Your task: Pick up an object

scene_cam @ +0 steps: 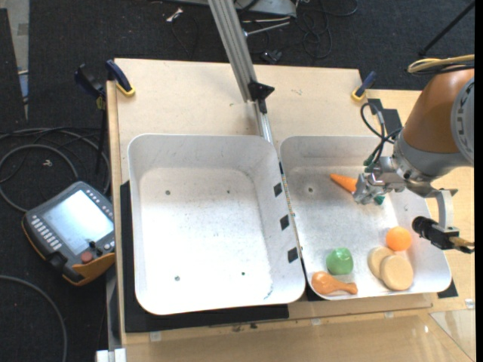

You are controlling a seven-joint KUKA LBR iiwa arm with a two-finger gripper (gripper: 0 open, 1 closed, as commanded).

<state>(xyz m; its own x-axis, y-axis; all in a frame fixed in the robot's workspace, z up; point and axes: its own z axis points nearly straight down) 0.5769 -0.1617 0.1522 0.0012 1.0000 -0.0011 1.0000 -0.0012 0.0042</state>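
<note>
The wooden bench (pixel 196 96) carries my two white bins – the left bin (pixel 151 164) and the right bin (pixel 317 157). My arm (pixel 441 119) comes in from three o'clock, and my gripper (pixel 367 194) hangs low over the right bin, just at three o'clock of the orange carrot (pixel 344 181), perhaps touching its thick end; whether I am clenched or released I cannot tell. Toward six o'clock of my gripper lie the tan bread pieces (pixel 392 268), an orange ball (pixel 399 239), a green ball (pixel 339 261) and an orange drumstick (pixel 333 283) – all near the bin's front wall.
</note>
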